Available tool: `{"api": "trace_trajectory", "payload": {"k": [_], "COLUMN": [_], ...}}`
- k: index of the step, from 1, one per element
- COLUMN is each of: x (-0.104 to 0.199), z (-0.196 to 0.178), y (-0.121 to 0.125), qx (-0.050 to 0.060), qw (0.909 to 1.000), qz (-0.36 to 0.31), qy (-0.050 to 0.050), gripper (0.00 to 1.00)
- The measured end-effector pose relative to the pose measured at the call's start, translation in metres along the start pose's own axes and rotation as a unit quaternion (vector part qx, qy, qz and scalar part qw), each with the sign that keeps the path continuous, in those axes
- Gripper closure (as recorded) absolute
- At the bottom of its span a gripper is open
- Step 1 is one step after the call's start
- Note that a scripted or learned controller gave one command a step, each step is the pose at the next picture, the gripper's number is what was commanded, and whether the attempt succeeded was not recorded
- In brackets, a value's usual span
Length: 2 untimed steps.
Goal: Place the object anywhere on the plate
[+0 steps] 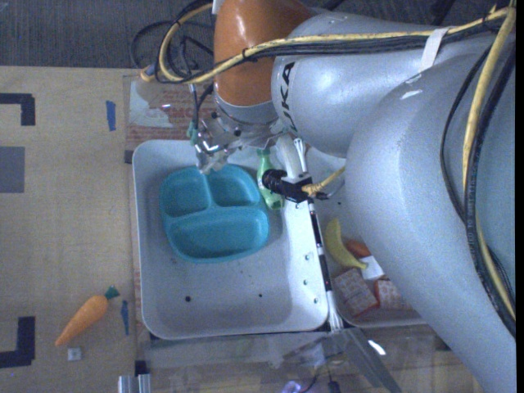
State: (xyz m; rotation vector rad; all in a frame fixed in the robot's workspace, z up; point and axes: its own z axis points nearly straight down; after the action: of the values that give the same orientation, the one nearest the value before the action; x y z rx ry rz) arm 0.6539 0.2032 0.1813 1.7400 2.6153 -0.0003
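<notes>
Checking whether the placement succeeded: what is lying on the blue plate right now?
The blue plate's visible compartments look bare. The gripper hangs over its upper edge, hiding a small strip there.

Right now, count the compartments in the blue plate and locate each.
3. In the blue plate: two small ones along the far side, upper left and upper right, under the tool, and one large one nearest the camera.

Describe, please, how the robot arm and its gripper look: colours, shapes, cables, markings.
The arm is thick, rounded and glossy grey, with an orange band above the wrist. Black KUKA lettering is partly visible on the grey shell. Yellow and black cables run along it, fixed by white tape. The gripper is small, metallic and grey.
</notes>
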Motion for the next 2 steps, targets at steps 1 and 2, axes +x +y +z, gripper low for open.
{"api": "trace_trajectory", "payload": {"k": [1,2], "x": [-0.008,0.042], "z": [0.004,-0.028], "y": [-0.086,-0.123], "qx": [0.002,0.003], "qw": [0.9991,0.9996], "qz": [0.041,-0.027], "qy": [0.0,0.001], "gripper": [1.0,1.0]}}
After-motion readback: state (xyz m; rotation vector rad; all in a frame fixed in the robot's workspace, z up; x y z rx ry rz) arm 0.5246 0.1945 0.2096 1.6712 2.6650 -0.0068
